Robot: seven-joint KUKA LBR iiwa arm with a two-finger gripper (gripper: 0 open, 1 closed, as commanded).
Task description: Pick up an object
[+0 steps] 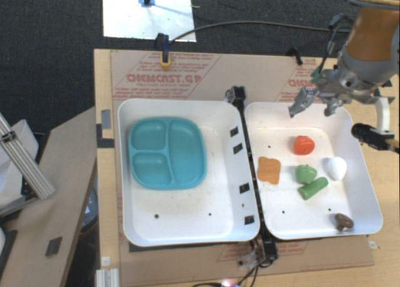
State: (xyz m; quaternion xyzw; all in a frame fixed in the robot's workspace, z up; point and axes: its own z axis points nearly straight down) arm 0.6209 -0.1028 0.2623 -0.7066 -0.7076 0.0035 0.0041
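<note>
My gripper (pixel 315 104) hangs open above the far edge of the right bin (pixel 284 229), with nothing between its fingers. Below it in that bin lie a red tomato-like piece (pixel 304 145), an orange flat piece (pixel 269 170), a green pepper-like piece (pixel 305 172), a green cylinder (pixel 314 188), a white egg (pixel 336 167) and a small brown piece (pixel 343 221). The red piece is the nearest to the gripper, lying a little in front of it.
The left bin (pixel 187 217) holds a teal divided tray (pixel 167 153). A black clip strip (pixel 245 161) runs along the seam between the bins. A black fitting (pixel 370 134) juts over the right bin's right rim.
</note>
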